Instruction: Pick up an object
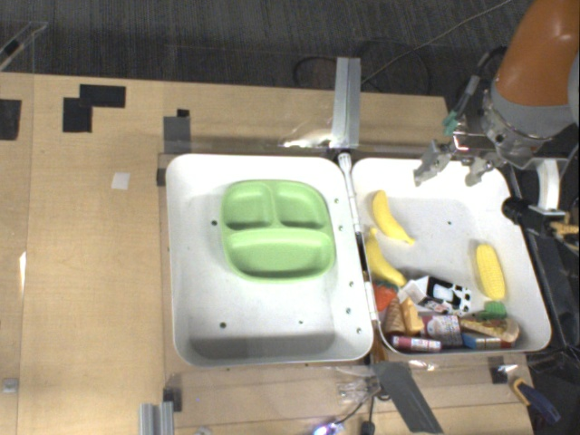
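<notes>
Left bin (181, 270): green divided plate (275, 227) at centre. Right bin (530, 261): two bananas (391, 217) by its left wall, corn cob (490, 272) near the right wall, small packets (444, 320) heaped along the near edge. Gripper (450, 163) hovers over the far edge, fingers spread, holding nothing. Judged step: approach. Next: descend on one isolated item. Packet labels unreadable; arm cut off at frame edge.

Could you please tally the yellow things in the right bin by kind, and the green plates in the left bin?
Bananas: 2, one higher in the right bin, one along its left wall
Corn cob: 1
Green divided plate, in the left bin: 1
Total: 4
The small packets heaped at the right bin's near edge are too jumbled to count.
</notes>
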Tool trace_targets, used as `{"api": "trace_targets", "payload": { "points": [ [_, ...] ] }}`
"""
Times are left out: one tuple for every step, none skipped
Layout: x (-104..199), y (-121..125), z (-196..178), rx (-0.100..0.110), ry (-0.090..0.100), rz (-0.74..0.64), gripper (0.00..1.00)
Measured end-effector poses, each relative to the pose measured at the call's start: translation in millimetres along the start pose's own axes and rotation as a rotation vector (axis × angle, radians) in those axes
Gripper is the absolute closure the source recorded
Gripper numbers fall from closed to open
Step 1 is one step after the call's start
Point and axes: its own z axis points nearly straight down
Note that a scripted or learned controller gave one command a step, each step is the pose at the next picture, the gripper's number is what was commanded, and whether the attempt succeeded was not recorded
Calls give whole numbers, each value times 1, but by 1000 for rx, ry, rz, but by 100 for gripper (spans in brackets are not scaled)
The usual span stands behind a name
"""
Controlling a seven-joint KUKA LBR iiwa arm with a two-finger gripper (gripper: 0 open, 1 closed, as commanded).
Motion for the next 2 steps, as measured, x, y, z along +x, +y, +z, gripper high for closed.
{"api": "trace_targets", "payload": {
  "points": [
    [31, -24, 92, 1, 0, -226, 0],
    [-16, -7, 186, -12, -4, -232, 0]
  ]
}}
